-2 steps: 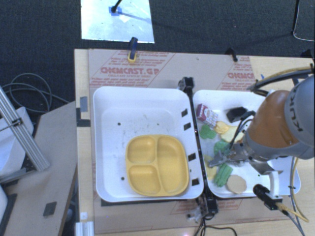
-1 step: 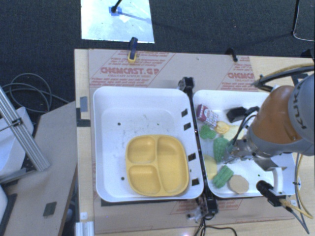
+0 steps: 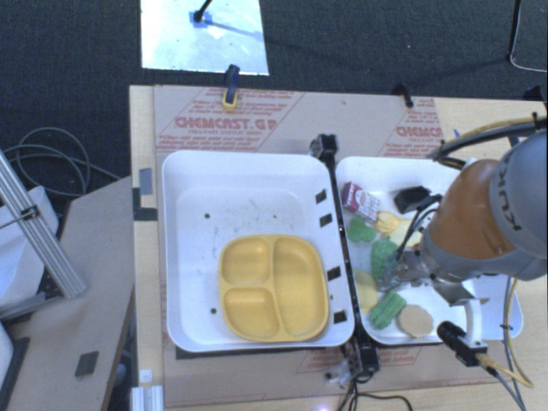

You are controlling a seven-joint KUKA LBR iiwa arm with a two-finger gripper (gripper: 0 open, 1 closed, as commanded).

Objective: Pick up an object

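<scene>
The claw [image 3: 390, 274] is lowered into the right bin [image 3: 360, 168], among the objects heaped along that bin's left wall, and whether anything is pinched cannot be told, the tip being hidden in the clutter. Around it are seen a knobbly green piece [image 3: 386, 308], a round tan disc [image 3: 416, 321], a pale yellow lump [image 3: 387, 223] and a red-and-white packet [image 3: 360, 201]. A smooth yellow three-compartment plastic tray [image 3: 274, 287] is set at the front of the left bin [image 3: 248, 187].

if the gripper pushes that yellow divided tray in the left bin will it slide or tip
The tray probably slides rather than tips: it lies flat and wide on the left bin floor. It looks like moulded plastic, so likely stiff and light. Its raised rim may give fingers an edge, but its breadth likely makes a grasp across it hard.
</scene>
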